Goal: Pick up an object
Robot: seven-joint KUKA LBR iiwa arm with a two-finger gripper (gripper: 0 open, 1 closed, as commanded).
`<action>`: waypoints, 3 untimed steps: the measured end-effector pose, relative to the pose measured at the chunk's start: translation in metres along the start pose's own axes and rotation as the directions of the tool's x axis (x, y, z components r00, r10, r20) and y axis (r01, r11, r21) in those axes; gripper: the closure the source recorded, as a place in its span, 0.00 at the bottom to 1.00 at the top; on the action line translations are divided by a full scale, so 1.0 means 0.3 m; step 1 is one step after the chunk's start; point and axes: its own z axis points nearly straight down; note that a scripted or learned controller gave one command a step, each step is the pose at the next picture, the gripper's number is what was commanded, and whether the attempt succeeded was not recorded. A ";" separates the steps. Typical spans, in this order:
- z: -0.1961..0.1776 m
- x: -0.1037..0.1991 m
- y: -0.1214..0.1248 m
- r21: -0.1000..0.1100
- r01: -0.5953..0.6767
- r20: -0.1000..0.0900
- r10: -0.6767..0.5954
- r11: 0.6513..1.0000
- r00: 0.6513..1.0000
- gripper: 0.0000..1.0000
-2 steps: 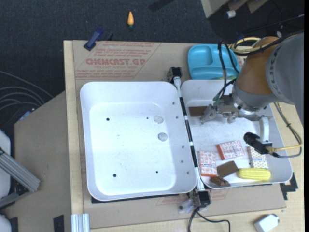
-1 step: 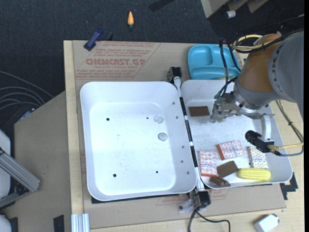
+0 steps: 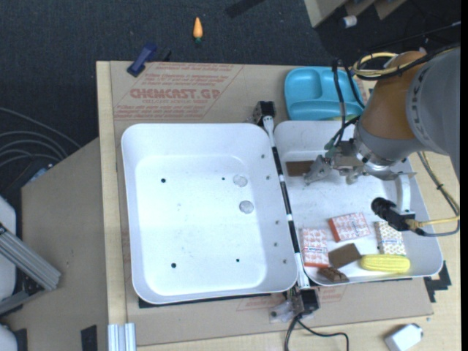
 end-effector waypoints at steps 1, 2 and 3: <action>-0.236 0.039 -0.238 0.006 -0.001 -0.001 0.001 1.000 1.000 0.00; 0.098 0.023 -0.161 0.004 -0.001 0.000 0.001 1.000 1.000 0.00; 0.098 -0.033 0.091 0.003 0.000 0.000 0.000 1.000 1.000 0.00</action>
